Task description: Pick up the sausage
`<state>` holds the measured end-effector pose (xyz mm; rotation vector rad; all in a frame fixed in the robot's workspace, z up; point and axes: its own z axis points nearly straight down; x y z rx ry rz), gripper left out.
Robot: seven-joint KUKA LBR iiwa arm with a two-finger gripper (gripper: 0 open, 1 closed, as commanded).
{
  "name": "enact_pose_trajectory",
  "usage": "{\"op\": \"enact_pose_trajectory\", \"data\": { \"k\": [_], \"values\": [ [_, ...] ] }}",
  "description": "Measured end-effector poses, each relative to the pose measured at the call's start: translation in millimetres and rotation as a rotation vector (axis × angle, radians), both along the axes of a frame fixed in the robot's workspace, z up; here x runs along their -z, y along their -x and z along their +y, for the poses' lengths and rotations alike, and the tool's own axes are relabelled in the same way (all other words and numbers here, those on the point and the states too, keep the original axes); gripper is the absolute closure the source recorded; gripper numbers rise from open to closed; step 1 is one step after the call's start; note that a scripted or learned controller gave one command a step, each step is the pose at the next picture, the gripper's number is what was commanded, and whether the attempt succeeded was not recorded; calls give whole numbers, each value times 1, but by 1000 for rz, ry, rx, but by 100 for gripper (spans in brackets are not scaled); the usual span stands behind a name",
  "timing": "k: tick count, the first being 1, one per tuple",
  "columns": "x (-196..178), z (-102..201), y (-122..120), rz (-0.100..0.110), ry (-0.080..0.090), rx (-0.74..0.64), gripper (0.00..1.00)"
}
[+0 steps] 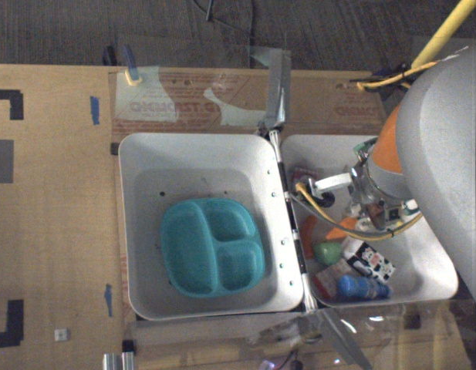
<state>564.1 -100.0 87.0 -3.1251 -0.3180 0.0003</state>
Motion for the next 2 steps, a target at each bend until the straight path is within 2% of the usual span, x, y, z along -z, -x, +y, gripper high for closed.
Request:
{"op": "enact_pose_trajectory", "data": {
  "k": [1,2],
  "values": [
    [-91,-102,79,2,0,4,100],
    [-39,-49,65,-29,13,-155,100]
  ]
}}
